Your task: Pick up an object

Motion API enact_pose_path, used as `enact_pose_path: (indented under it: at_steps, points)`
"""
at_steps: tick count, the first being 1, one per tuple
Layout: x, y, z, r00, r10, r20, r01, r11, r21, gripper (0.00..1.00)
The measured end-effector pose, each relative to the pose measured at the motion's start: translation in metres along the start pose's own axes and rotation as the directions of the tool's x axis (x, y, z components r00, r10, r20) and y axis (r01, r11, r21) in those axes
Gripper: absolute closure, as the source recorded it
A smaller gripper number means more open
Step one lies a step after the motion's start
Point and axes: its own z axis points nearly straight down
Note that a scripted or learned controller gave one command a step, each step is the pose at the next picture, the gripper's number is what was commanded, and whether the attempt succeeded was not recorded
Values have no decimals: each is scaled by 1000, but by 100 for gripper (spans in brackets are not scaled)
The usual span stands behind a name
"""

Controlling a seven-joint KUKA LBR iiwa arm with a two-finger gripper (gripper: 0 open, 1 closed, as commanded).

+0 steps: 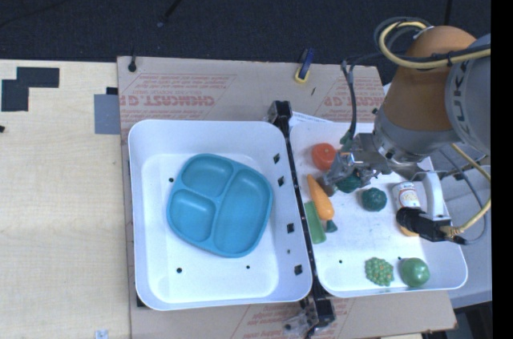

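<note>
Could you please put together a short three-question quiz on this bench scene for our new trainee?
1. True or false: the blue plastic divided tray lies in the left white bin.
2. Which item lies nearest the bottom right corner of the right white bin? A) orange toy carrot B) round green toy fruit C) red-orange toy tomato
3. Fill in: the bumpy yellow-green toy lies just to the ____ of the round green toy fruit in this view.

Key: 1 true; 2 B; 3 left.
</note>
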Motion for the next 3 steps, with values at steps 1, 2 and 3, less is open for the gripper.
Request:
enact_pose_path:
  at_steps: [1,2,3]
  points:
    - [54,22,-13,1000,-3,-1,3,1000,-4,100]
    - [78,29,-16,1000,0,1,0,1000,-2,100]
    - [74,26,-15,1000,4,2,-4,1000,0,100]
